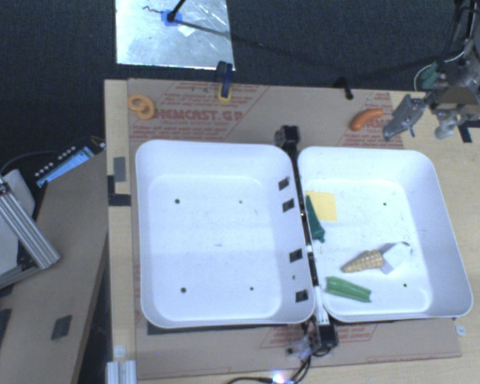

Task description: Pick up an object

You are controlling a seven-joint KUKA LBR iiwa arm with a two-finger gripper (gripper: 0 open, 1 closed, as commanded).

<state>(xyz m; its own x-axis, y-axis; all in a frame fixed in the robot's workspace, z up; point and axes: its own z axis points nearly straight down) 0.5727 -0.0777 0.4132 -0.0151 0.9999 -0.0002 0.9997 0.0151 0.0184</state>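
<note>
From my seat at the console I see the gripper up at about two o'clock in the frame, hanging over the cardboard-coloured bench just beyond the far right corner of the right bin. Its two fingers stand visibly apart, one pale finger slanting toward nine o'clock and the other at three o'clock of it, so I read the tool as spread wide with nothing between the fingers and nothing touching them. An orange sausage-shaped piece lies on the bench just at nine o'clock of the gripper, near but apart from it. The candidates for picking all lie in the right bin, well apart from the tool toward six and seven o'clock: a yellow square near the bin's left wall, a dark green piece touching that square's left edge along the divider, a tan ridged cone near the bin's middle with a small grey-white bit at its three o'clock end, and a green pod-like piece at six o'clock of the cone, close to the near wall. The left bin sits beside it at nine o'clock. An orange ring rests on the bench at eleven o'clock.
</note>
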